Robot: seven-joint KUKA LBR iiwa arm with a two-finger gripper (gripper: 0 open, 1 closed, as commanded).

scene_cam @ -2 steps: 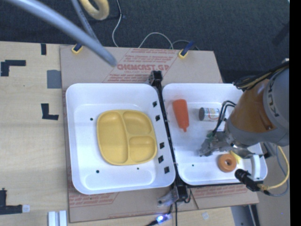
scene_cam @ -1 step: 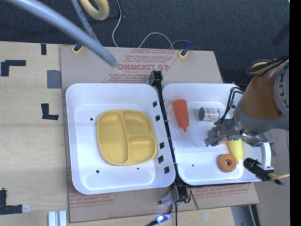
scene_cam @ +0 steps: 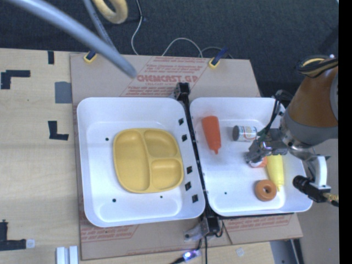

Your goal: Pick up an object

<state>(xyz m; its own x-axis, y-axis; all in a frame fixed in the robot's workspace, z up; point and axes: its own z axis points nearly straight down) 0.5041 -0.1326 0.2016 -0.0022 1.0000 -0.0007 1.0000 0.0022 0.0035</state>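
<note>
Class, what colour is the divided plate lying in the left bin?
Yellow: the divided plate shows plainly in the camera view.

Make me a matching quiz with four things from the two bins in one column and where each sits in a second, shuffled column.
Things:
1. yellow tray
2. orange bottle
3. donut
4. small can

Places:
A. right bin, near front edge
B. middle of left bin
C. right bin, beside the divider
D. right bin, toward the back, lying on its side

Pairs: 1-B, 2-C, 3-A, 4-D

Bright even light, soft shadows, slightly blurry
</note>
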